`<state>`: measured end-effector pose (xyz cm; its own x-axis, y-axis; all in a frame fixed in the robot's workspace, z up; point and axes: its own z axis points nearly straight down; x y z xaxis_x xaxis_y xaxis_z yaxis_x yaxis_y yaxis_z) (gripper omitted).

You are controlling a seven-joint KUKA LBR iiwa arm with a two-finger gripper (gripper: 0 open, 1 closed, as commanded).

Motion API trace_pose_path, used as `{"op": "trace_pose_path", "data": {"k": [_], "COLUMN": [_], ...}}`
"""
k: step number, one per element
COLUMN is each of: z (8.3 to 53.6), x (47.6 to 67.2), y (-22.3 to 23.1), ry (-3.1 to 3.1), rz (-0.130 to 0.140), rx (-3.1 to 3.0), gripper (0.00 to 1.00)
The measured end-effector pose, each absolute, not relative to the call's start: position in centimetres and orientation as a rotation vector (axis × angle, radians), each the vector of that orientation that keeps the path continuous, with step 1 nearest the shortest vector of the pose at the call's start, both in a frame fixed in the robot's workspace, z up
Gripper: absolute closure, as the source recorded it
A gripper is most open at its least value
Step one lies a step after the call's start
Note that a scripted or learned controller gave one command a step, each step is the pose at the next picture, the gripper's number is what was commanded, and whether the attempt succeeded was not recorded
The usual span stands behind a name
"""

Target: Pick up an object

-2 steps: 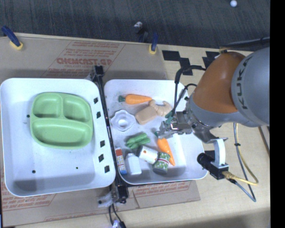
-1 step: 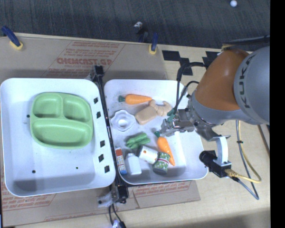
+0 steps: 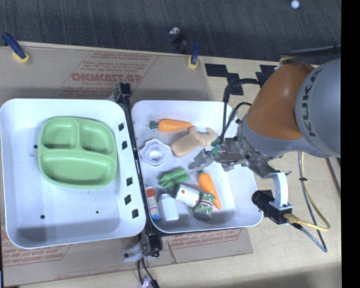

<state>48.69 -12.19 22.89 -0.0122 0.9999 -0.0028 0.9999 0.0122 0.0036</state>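
Position: one fixed camera above the tabletop (image 3: 300,257)
Facing: down at a slant
Coverage: both shallow white plastic bins (image 3: 12,179) in full, moderately near
Arm entry: grey-and-orange arm (image 3: 294,110) from the right

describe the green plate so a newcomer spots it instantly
Start at the left bin, the one away from the arm. The green plate lies in its upper half: a rounded, pale green tray split into three compartments. Nothing else sits near it; the toy food is all in the right bin.

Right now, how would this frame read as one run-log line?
phase: reach | tool: over right bin, above lower carrot | held: nothing seen | left bin: green tray
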Motion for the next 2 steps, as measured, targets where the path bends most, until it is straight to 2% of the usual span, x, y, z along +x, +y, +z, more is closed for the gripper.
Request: {"op": "trace_pose_path", "data": {"k": [1,2], "z": [9.2,10.2], "x": [48.9,49.0], "y": [-16.3,-16.3], "ry": [2.230,2.236], "rz": [-0.003,-0.004], "rx": [2.215,2.208], "gripper": [0.00,1.00]}}
